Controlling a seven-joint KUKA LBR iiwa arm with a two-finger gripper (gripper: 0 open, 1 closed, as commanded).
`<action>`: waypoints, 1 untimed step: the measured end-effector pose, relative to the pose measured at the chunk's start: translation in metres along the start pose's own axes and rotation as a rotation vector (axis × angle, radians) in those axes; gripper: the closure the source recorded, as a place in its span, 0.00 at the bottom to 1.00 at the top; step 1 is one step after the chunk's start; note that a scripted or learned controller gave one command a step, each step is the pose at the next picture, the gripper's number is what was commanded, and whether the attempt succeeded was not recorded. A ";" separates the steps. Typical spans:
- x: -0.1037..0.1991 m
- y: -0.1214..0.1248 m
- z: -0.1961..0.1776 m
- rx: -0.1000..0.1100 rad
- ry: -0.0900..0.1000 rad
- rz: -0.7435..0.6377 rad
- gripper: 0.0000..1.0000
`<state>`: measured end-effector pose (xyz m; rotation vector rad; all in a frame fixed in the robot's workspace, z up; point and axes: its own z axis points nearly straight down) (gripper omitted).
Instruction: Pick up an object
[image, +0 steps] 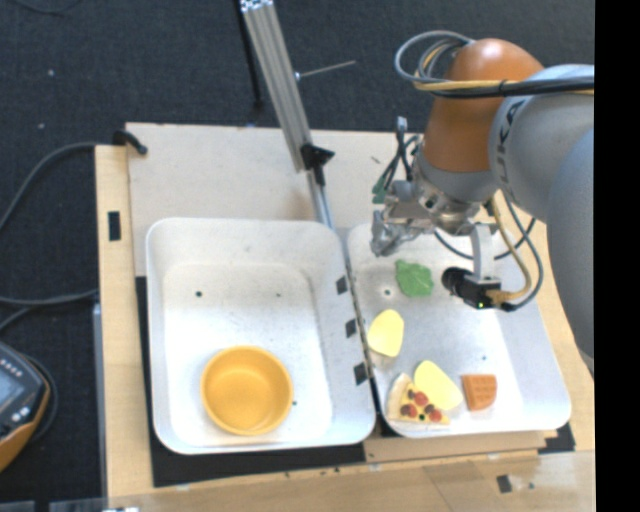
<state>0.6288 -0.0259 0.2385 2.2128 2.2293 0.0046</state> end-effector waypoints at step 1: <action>0.047 0.002 0.002 0.000 0.000 0.001 1.00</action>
